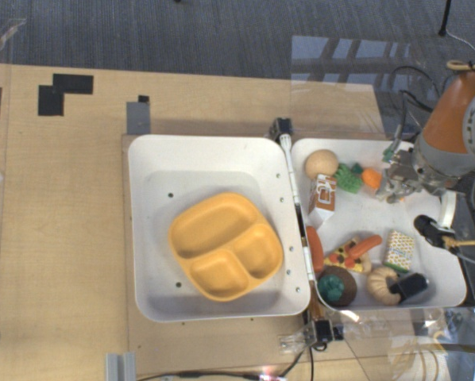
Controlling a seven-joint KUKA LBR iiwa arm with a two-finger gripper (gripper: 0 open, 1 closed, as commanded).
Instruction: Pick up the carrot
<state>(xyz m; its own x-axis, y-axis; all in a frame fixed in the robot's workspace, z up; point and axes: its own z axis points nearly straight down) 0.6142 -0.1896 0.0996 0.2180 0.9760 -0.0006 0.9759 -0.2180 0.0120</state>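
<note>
wooden bench (63,236) carries two white bins side by side. near end of right bin (460,296): dark green bowl (336,286), tan bread-like piece (383,284), a black object (412,285). further back, speckled white block (400,250), red sausage-like item (314,249). left bin (146,213) holds yellow divided plate (225,246). far end of right bin: carrot (359,178), orange tip with green top, between beige egg-like ball (321,163) and gripper (396,187). gripper just right of carrot, low over bin; claw state cannot be told.
</note>
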